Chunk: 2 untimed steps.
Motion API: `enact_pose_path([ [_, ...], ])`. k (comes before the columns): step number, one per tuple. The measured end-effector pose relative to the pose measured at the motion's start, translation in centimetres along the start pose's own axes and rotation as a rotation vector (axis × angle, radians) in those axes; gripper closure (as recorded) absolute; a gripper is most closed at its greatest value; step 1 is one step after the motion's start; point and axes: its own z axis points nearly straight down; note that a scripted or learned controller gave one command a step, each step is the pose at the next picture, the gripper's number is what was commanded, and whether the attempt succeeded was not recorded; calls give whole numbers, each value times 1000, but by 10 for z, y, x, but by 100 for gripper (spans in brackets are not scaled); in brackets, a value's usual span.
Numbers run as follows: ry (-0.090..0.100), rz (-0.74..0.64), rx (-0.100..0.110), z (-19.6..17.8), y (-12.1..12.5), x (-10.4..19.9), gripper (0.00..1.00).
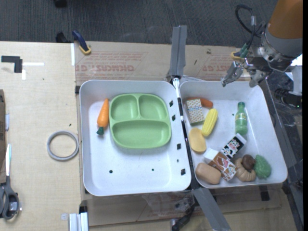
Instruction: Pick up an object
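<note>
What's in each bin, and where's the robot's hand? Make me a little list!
left bin: green tray, carrot beside it
right bin: corn, green bottle, broccoli, bread roll, small boxes and other toy food
gripper: above the right bin's far edge, fingers open, holding nothing
bench: tape ring, scissors

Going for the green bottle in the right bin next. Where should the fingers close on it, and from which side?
Grip the green bottle across its body, just below the neck, coming straight down from above. It lies roughly along the bin's length with bare floor on both flanks, so the fingers should fit either side. The gripper hangs above the bin's far rim, near it.
</note>
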Motion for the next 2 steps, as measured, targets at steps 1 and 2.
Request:
enact_pose_path([
  [1,1,52,0,95,-15,-32,0],
  [2,0,102,-1,140,-4,-89,0],
])
